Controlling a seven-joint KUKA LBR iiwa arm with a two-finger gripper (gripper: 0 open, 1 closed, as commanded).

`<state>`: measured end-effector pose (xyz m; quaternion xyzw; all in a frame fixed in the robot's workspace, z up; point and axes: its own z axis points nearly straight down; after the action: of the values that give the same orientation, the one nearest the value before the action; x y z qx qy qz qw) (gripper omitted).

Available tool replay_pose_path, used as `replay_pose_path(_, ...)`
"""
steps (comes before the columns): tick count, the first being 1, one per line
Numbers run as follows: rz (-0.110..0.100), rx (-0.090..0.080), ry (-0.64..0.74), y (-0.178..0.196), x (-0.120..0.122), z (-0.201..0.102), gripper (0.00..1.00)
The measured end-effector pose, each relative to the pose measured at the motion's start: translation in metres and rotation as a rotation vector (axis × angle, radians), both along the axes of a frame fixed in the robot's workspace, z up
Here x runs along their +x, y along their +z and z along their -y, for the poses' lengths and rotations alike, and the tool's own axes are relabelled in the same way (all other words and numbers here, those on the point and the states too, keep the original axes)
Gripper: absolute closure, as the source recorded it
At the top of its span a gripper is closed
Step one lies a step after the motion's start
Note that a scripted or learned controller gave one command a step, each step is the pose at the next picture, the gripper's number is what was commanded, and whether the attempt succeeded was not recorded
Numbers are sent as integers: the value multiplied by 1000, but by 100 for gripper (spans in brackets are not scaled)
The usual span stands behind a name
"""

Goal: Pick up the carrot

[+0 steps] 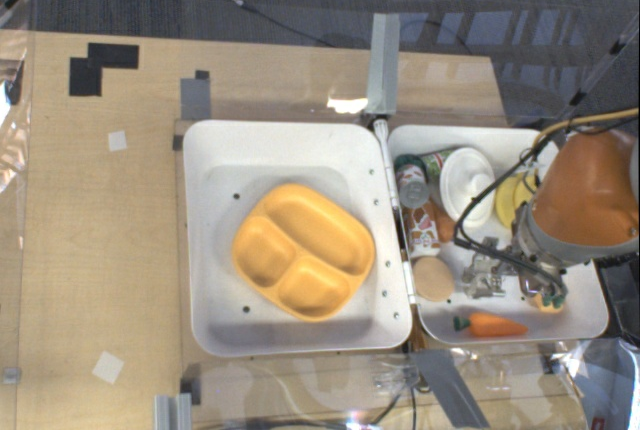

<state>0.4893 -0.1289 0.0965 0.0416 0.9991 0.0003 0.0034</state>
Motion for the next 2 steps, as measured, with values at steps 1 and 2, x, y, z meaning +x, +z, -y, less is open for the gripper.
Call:
replay_pose_path(1, 17, -3, 0, 4, 4, 1, 0)
replay_pose_path(2, 17, -3, 0, 4, 4, 1, 0)
